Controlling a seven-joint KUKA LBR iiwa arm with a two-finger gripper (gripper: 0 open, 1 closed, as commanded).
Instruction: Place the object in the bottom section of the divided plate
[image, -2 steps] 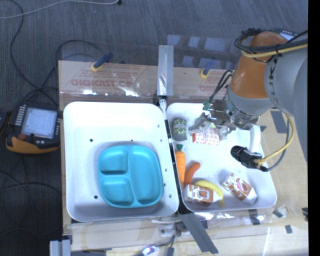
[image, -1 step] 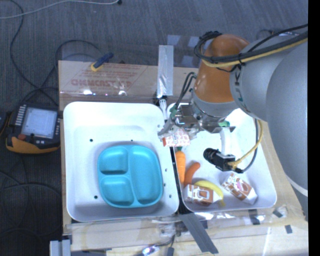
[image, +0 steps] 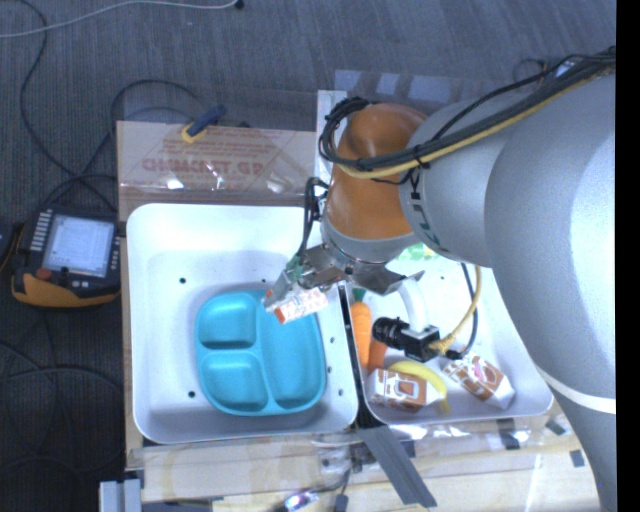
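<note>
A blue divided plate (image: 258, 352) lies in the left white bin (image: 160, 270), with two small sections on its left and one long section on its right. My gripper (image: 300, 292) hangs over the plate's upper right corner, under the orange wrist band. A small orange and white packet (image: 299, 309) sits between its fingers, just above the plate's rim.
The right bin (image: 520, 395) holds a carrot (image: 360, 322), a banana (image: 420, 376), a brown packet (image: 396, 392) and a red and white packet (image: 480, 377). My grey arm covers most of that bin. A cardboard sheet (image: 215, 160) lies behind the left bin, a handheld pendant (image: 65, 255) to its left.
</note>
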